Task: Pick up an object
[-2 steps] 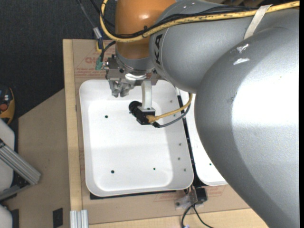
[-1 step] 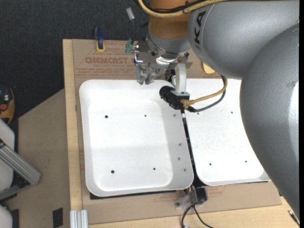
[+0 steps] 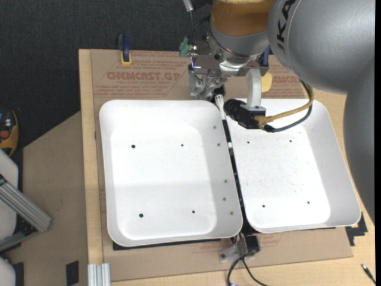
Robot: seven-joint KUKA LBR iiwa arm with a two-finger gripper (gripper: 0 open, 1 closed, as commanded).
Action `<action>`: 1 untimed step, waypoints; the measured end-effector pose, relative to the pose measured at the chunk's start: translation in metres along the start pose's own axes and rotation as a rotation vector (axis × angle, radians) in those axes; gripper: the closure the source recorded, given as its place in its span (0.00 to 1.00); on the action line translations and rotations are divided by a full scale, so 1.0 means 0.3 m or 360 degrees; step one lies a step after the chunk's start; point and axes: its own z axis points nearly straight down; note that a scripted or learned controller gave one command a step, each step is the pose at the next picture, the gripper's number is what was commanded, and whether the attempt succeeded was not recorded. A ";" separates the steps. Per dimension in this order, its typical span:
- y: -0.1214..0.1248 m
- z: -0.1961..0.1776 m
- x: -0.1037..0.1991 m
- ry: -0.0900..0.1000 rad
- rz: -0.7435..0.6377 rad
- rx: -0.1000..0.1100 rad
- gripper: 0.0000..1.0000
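We see only one possible candidate: a thin pale stick-like piece (image 3: 219,104). It lies slanted at the far end of the seam between the left shallow white bin (image 3: 158,177) and the right shallow white bin (image 3: 292,183), just under the gripper (image 3: 209,90). We cannot tell if it is loose.

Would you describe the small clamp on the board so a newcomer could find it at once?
Start at the brown board beneath the left bin. At the board's far edge, beyond that bin's far-left corner, stands the clamp. Nothing nearby shares its blue top and yellow foot.
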 end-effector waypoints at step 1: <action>0.092 0.244 0.201 0.0002 -0.0006 0.0005 1.00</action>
